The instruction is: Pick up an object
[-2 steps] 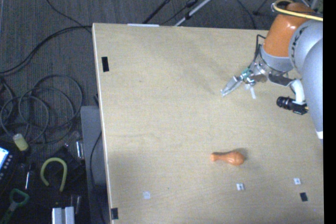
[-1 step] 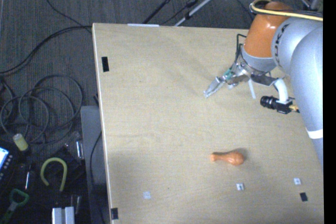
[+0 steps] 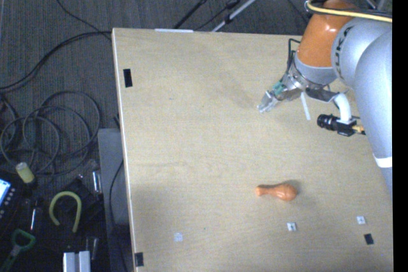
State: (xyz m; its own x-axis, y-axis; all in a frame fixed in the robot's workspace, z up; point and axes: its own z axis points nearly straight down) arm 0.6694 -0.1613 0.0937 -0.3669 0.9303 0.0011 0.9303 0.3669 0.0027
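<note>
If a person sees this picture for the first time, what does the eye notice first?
First, the big grey arm with its orange band, entering from the right, its gripper above the bare tan board. Next, a small orange pear-shaped object lying alone lower on the board, apart from the gripper. Then the cables on the floor at left.

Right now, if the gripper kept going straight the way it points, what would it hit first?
The gripper points down and to the view's left, so it would likely meet the bare tan wooden surface first. The small orange pear-shaped object lies well off that line, though depth is unclear.
</note>
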